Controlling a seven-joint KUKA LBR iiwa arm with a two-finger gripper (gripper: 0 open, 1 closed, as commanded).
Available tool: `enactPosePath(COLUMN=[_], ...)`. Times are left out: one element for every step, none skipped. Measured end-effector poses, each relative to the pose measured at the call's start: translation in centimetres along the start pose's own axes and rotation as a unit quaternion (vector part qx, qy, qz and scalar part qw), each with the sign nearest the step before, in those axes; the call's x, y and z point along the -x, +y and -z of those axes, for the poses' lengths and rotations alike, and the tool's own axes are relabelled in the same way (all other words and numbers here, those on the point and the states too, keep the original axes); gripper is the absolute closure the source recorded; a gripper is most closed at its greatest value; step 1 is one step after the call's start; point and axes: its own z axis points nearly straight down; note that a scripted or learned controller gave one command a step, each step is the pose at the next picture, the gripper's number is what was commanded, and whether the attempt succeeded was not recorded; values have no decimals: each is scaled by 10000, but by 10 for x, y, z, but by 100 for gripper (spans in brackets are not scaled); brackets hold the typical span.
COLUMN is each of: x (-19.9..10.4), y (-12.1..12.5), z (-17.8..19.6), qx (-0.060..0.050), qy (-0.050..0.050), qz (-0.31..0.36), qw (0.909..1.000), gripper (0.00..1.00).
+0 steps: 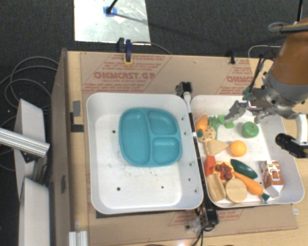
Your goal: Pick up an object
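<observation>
The gripper hangs with its fingers spread and nothing between them, and the nearest thing, a green round toy, lies just below it in the right bin.

You look down on a table topped with printed brown cardboard, standing on dark carpeted floor. A reflective silver sheet lies on the floor beyond the table's far edge. At your left, black cables loop beside white panels and a metal rail.
</observation>
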Motion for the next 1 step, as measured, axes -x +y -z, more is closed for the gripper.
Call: enactPosePath(x=[50], y=[30], z=[-46], qx=[13], qy=[-11], qz=[-16], qw=[10000], gripper=[0])
